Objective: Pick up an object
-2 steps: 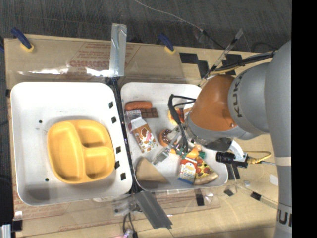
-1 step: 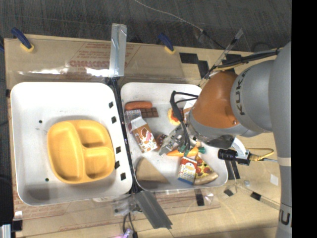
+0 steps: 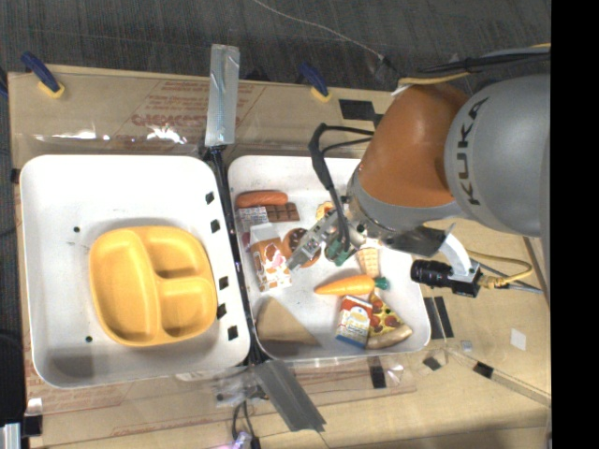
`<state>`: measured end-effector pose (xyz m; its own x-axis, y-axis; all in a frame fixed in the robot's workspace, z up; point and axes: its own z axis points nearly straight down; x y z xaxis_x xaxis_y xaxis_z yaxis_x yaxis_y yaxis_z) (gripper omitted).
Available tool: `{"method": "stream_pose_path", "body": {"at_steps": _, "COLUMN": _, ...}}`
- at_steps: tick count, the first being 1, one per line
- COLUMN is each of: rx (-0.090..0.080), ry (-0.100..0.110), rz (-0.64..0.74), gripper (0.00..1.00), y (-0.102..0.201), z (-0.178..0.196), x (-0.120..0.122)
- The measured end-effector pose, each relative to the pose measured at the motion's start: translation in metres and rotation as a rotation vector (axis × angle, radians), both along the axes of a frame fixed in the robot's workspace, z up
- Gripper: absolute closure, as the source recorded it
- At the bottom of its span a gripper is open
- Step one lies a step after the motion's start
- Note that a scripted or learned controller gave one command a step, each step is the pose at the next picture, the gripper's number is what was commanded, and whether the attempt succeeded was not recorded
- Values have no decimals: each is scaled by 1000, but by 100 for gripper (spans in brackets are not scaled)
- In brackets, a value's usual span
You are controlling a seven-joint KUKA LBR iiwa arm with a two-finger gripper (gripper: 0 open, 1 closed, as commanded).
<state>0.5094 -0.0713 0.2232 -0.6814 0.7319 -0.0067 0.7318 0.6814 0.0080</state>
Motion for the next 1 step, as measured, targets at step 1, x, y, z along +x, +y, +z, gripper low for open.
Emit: {"method": "stream_pose_path", "body": {"at_steps": 1, "rx": -1, "ry": 9, "rz": 4, "gripper": 100, "y": -1, "z": 6, "x": -1}}
